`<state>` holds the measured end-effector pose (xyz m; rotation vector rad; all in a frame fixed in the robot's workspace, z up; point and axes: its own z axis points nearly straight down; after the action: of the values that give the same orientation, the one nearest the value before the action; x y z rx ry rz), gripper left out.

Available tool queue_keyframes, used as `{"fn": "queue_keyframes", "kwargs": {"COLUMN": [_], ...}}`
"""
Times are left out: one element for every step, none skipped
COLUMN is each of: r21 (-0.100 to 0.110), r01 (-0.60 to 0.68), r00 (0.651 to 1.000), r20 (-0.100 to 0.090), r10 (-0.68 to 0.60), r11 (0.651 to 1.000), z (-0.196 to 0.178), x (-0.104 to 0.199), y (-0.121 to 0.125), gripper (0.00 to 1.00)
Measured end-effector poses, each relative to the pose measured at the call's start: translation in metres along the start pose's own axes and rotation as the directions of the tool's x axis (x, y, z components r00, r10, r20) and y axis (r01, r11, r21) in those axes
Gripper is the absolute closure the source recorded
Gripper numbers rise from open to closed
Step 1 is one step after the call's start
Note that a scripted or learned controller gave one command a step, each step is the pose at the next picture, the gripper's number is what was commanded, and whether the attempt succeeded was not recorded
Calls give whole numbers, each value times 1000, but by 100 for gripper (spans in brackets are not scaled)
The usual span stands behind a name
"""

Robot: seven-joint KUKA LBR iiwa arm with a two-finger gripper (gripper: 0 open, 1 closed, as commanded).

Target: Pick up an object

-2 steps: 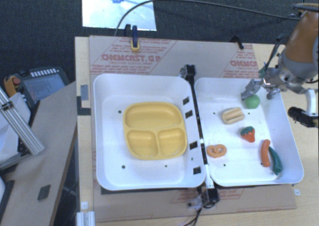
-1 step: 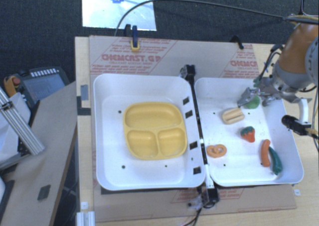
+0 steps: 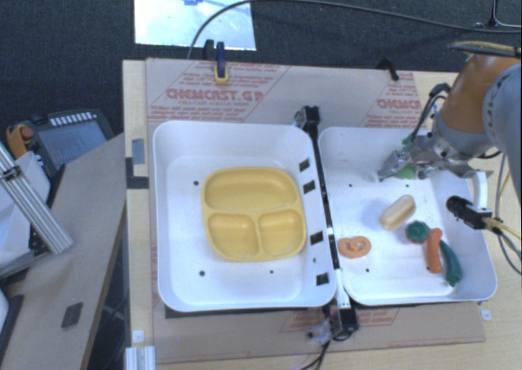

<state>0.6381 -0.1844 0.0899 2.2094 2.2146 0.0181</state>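
My gripper point(image 3: 391, 169), fingers spread and holding nothing, hangs just above the pale beige oblong bread roll point(image 3: 397, 212), whose long axis runs diagonally.

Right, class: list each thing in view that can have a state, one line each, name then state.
Yellow tray: flat in the left bin, compartments bare.
Bread roll: lying loose in the right bin.
Pretzel: lying flat.
Carrot: lying flat.
Gripper: low over the right bin, holding nothing.
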Motion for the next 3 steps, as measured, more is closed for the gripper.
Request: {"fn": "queue_keyframes", "kwargs": {"r21": [11, 11, 10], "r01": [0, 1, 4], "r00": [1000, 1000, 1000], "r20": [1, 1, 1], "r10": [-1, -1, -4], "r11": [1000, 1000, 1000], "z": [-7, -53, -104], "x": [-1, -4, 2], "y": [-3, 4, 15], "gripper": [100, 100, 100]}}
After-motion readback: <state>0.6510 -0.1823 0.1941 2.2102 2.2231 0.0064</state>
